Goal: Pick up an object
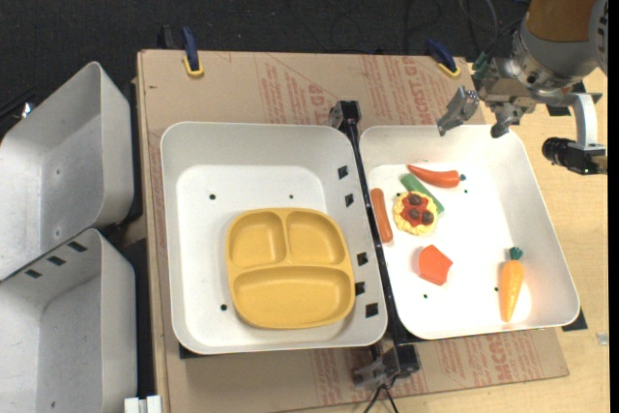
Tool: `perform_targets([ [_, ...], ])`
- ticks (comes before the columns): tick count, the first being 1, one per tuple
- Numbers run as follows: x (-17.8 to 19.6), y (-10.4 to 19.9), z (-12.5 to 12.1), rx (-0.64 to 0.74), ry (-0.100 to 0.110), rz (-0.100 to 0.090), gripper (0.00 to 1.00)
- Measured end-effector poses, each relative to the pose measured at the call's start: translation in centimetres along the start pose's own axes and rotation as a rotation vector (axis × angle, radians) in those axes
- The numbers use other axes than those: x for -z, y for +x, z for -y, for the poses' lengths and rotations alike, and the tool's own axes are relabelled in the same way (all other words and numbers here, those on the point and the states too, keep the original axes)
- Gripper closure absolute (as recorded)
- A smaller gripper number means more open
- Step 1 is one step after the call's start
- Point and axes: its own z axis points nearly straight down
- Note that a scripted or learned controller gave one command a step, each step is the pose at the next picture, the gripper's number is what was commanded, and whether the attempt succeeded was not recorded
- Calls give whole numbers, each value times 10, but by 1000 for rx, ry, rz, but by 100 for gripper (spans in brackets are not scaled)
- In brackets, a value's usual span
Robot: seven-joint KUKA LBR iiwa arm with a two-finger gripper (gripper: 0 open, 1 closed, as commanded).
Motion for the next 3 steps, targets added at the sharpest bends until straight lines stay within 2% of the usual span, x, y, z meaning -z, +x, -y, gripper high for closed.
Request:
perform_targets([
  [1,9,0,-2,2,-13,2,0],
  [3,-80,-4,-1,0,-9,1,0],
])
